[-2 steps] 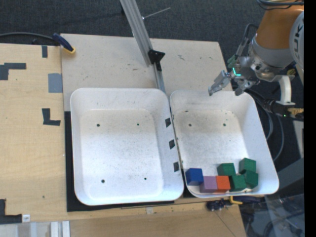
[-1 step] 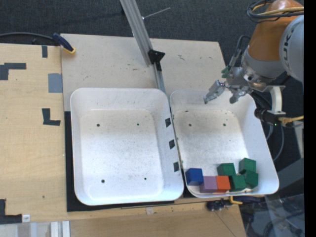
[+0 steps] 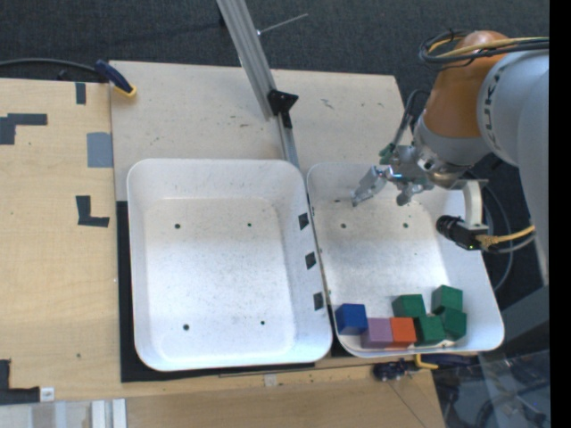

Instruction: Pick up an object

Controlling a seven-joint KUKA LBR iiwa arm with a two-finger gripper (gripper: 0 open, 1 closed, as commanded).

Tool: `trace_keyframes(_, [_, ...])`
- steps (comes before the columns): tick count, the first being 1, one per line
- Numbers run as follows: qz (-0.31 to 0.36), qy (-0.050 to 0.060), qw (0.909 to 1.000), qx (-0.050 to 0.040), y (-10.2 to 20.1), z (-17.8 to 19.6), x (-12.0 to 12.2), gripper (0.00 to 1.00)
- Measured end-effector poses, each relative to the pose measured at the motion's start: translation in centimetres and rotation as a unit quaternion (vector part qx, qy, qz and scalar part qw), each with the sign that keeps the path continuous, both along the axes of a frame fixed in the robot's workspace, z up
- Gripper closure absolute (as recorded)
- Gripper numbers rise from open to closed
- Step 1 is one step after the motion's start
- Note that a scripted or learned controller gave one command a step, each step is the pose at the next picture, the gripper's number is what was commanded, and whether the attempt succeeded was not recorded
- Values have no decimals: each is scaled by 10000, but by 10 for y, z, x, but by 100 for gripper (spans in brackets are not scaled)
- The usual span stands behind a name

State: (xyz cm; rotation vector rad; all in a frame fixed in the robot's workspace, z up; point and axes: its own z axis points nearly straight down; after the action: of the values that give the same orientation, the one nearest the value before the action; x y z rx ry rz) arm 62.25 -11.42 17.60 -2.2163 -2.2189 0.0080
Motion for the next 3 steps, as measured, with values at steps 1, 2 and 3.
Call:
trace_keyframes(1, [-6, -1, 10000, -3, -8, -53, -7, 0])
trace_keyframes(2, [8, -27, 10000, 1, -7, -40, -5, 100])
trace_keyframes(3, [7, -59, 10000, -1, 3, 14, -8, 100])
